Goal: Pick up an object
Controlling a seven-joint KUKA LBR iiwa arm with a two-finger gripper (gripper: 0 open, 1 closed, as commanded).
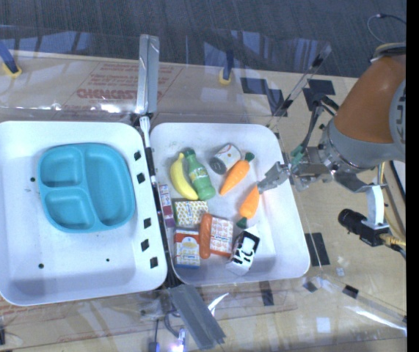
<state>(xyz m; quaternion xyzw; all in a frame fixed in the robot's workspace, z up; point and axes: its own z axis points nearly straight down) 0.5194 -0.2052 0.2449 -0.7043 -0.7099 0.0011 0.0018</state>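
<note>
Gripper (pixel 274 176) sits over the right rim of the right bin (pixel 291 235), low, fingers pointing left into the bin. Finger spread cannot be told at this size; nothing visibly held.

Nearest item: lower carrot (pixel 249 201), just left of and below the tip, close but contact uncertain. Upper carrot (pixel 234 176) further left, beside the green bottle (pixel 200 180) and banana (pixel 180 178). Small box (pixel 226 155) lies far of them; flat cartons (pixel 196 233) are packed tight along the near side. Left bin (pixel 11 270) holds a blue divided tray (pixel 86 186).

Risks, judged: carrot is round and tapered, so an off-centre close could squirt it out. Bin wall beside the tip may foul one finger. Crowded neighbours could be nudged or pinched too.
</note>
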